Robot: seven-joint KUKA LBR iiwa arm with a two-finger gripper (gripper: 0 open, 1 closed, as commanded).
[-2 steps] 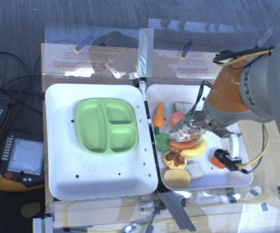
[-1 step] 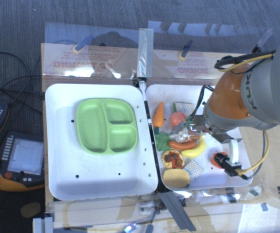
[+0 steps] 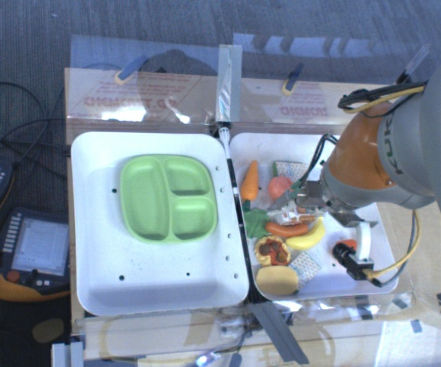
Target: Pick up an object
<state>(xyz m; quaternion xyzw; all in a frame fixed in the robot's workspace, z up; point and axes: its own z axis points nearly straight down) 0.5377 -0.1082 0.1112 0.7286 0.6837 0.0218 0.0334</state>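
— Can we tell what the gripper (image 3: 303, 202) is doing?
— No; the arm (image 3: 373, 155) hides it, low in the right bin (image 3: 381, 277) over the banana (image 3: 309, 239) and hot dog (image 3: 287, 228).

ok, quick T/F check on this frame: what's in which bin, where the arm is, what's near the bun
1. The green divided plate lies in the left bin. True.
2. The carrot lies in the left bin. False: it is in the right bin, near the divider.
3. The arm hangs over the right bin. True.
4. The banana sits on the green plate. False: it lies in the right bin among the toy food.
5. The bun is at the right bin's near edge. True.
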